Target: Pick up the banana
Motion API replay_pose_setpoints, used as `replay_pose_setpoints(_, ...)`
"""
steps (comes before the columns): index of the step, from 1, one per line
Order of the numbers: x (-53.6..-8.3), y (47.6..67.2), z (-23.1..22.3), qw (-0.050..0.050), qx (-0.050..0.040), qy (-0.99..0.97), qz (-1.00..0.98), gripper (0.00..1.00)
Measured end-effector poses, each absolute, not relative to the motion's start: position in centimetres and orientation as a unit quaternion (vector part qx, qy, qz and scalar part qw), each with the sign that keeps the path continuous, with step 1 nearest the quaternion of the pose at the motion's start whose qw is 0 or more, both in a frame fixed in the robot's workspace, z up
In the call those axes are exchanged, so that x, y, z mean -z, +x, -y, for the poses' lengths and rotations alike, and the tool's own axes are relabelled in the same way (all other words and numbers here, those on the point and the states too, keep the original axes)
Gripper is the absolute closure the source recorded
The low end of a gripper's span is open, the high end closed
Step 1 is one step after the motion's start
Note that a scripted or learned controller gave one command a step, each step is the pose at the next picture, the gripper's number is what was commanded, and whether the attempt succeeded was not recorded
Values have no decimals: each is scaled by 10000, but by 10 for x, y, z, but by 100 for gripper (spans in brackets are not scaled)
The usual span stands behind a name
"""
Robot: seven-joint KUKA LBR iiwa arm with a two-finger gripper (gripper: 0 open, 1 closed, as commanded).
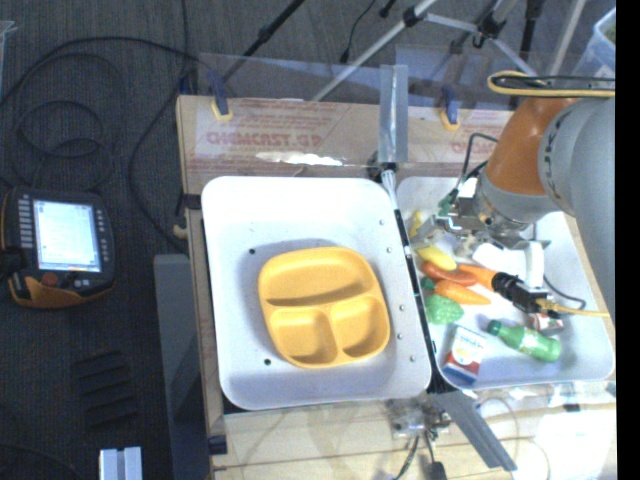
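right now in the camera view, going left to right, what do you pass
handheld screen on the floor → yellow divided tray in the left bin → banana in the right bin → green bottle

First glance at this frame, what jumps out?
The yellow divided tray lies alone in the left bin. The arm's orange band hangs over the right bin, above a cluster of toy food: banana, carrot, green bottle.
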State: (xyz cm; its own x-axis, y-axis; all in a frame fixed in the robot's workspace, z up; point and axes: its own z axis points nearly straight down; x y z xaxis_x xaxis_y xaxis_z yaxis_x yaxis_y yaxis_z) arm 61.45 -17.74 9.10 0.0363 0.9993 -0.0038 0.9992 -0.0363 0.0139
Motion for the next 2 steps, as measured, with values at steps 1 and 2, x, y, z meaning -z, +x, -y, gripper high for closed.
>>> replay_pose_setpoints(1,-99,615,179,74,-24,7202,-6937,100)
replay_pose_setpoints(2,-216,639,119,-3,20,7642,-6450,100)
